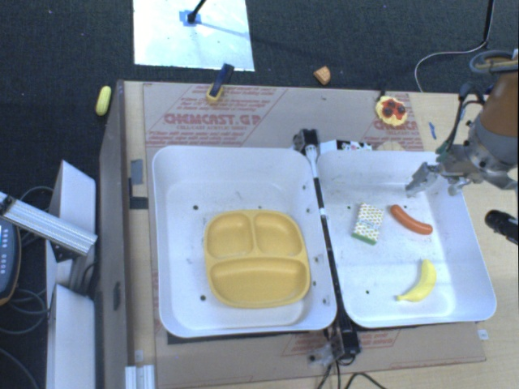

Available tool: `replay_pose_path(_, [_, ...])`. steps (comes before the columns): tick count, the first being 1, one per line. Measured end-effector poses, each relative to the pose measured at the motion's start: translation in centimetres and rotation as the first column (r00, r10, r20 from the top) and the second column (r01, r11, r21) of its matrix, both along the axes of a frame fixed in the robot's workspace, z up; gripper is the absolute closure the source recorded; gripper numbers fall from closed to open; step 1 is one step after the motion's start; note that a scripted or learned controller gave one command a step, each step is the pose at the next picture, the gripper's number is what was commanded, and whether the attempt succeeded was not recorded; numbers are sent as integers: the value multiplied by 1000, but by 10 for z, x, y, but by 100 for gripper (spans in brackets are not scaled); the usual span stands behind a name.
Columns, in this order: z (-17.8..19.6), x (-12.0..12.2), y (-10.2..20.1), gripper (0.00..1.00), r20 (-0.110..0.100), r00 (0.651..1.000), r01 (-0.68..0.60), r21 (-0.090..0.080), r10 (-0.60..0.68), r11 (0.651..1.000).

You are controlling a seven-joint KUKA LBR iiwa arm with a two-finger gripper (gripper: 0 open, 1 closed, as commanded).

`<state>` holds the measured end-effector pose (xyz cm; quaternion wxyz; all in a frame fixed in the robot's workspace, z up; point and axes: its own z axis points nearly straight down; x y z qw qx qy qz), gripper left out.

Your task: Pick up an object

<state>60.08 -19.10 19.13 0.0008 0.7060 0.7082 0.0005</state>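
Observation:
In the right bin [454, 306] lie an orange-red sausage [410, 220], a yellow banana [418, 282] and a small white block with green checks [368, 223]. My gripper [438, 178] hangs over the bin's far right part, up and to the right of the sausage. Its two grey fingers are spread apart with nothing between them. The grey arm with its orange band [496, 108] comes in from the right edge.
The left bin [178, 217] bears a yellow divided plate [256, 258]. A small toy pizza [392, 110] lies on the cardboard behind the right bin. A black clamp [308, 142] joins the bins at the back; a yellow-handled tool [217, 83] lies on the cardboard's far edge.

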Motion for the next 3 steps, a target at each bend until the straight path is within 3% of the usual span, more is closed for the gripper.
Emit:
replay_pose_path(1, [-107,-11,-1,0,0,1000,2,0,-2,1000])
replay_pose_path(2, [-107,-53,-16,0,-1,1000,2,0,-2,1000])
replay_pose_path(3, [-106,22,-15,0,3,1000,-1,0,1,1000])
